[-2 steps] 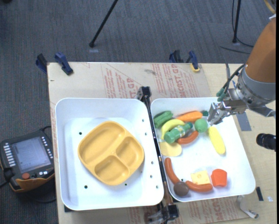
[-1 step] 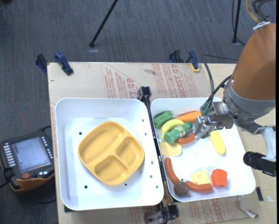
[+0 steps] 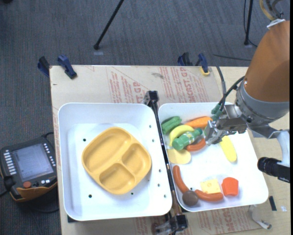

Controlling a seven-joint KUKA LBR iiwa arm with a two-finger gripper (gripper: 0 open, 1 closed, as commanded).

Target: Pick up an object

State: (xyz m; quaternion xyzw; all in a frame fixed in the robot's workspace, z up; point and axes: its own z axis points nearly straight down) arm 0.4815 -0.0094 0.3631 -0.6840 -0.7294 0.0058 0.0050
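Here, nearest the camera, the right bin [image 3: 256, 192] holds a brown ball [image 3: 189, 198], two sausages [image 3: 180, 178], a cheese cube [image 3: 210, 185] and an orange block [image 3: 230, 186]. Mid-bin, my gripper [image 3: 211, 135] hangs just beside a green bottle [image 3: 186, 140] and a banana [image 3: 178, 132]; its grip I cannot tell. Farther back lie a cucumber [image 3: 171, 123] and a carrot [image 3: 199, 122]. The left bin [image 3: 68, 131] bears a yellow divided plate [image 3: 116, 159].

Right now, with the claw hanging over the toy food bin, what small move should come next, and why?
Probably a short straight descent. The claw sits just above the pile where the green bottle, yellow banana and red sausage crowd together, and nothing shows between its fingers, so lowering onto the bottle seems the nearest chance.
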